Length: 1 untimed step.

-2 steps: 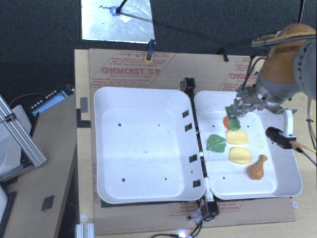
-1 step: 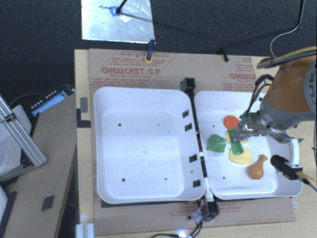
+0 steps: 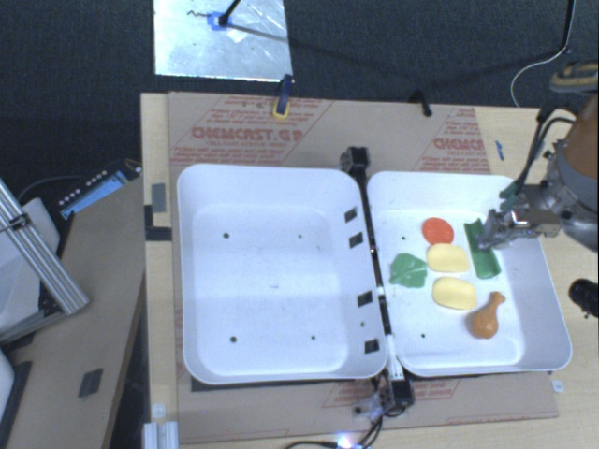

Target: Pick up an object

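Whether the jaws are apart or together cannot be told, as the grey metal gripper [image 3: 487, 233] blurs over the dark green strip-shaped piece [image 3: 486, 260] in the right-hand shallow white bin [image 3: 538, 358]. From left to right, that bin holds a light green leaf-shaped toy [image 3: 408, 269], a round red piece [image 3: 437, 229], two yellow lumps [image 3: 447, 258] [image 3: 454, 294] and a tan drumstick-shaped toy [image 3: 486, 316]. All lie near one another, left of the gripper or below it.
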Tool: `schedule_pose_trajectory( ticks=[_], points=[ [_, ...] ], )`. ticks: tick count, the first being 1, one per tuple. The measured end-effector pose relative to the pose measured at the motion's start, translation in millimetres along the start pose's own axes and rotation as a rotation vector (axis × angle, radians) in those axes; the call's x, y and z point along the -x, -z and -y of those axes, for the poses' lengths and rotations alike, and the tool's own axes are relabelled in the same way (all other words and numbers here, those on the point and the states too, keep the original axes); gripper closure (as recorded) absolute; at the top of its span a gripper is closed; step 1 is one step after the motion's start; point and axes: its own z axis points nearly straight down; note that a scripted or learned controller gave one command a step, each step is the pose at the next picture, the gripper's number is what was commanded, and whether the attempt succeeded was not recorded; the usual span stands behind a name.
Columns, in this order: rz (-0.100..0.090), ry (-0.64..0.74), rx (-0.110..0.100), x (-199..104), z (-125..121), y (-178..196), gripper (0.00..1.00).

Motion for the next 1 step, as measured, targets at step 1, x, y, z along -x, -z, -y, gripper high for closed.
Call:
schedule_pose_trajectory(
  ticks=[1],
  points=[
    [-0.003,0.004,-0.021,-67.3,-11.1,-63.1,1.00]
  ],
)
